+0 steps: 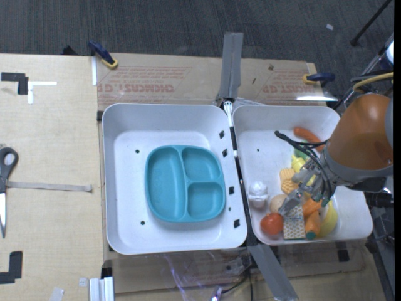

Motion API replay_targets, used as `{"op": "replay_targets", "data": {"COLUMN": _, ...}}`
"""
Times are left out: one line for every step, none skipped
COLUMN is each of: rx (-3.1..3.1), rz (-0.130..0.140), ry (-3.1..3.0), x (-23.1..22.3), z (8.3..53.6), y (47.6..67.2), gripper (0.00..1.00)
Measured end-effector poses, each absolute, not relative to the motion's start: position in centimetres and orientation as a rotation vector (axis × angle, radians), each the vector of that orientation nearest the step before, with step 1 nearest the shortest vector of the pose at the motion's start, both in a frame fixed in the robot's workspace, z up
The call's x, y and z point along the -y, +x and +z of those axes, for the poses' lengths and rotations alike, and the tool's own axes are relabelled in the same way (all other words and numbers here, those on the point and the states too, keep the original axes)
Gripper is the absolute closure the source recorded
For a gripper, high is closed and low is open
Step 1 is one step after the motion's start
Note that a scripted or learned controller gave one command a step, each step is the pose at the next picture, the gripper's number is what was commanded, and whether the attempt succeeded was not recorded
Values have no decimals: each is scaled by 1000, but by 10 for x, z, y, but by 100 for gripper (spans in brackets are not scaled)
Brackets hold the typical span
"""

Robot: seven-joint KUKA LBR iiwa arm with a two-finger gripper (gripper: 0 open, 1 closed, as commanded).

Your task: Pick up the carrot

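In the right bin (263,137), an orange carrot (312,211) with a small green end lies in the pile of toy food near the front wall. It is partly covered by the arm's wrist. My gripper (304,198) is low over this pile, directly above and touching the carrot's area, with black cables around it. The arm's orange band (366,133) hangs over the bin's right side and hides what lies beneath it.
A red-orange sausage-like piece (307,133) lies at the back. A red tomato (271,223), a beige egg (277,201), a white piece (257,190), a waffle (293,227) and a banana (329,218) crowd the carrot. The left bin (119,168) holds a teal divided plate (185,184).
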State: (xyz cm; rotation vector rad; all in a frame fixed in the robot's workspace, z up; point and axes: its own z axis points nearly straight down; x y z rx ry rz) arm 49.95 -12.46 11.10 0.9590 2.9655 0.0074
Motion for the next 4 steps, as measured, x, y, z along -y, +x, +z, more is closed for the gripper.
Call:
{"op": "replay_targets", "data": {"rx": -2772, "rz": 2, "ry": 1471, "x": 108, "z": 92, "y": 497, "gripper": 0}}
{"op": "replay_targets", "data": {"rx": -2590, "rz": -2, "ry": 1776, "x": 110, "z": 92, "y": 543, "gripper": 0}}
{"op": "replay_targets", "data": {"rx": -2397, "rz": -2, "ry": 2029, "x": 108, "z": 92, "y": 584, "gripper": 0}}
{"op": "replay_targets", "data": {"rx": -2499, "rz": 9, "ry": 1877, "x": 153, "z": 96, "y": 491, "gripper": 0}}
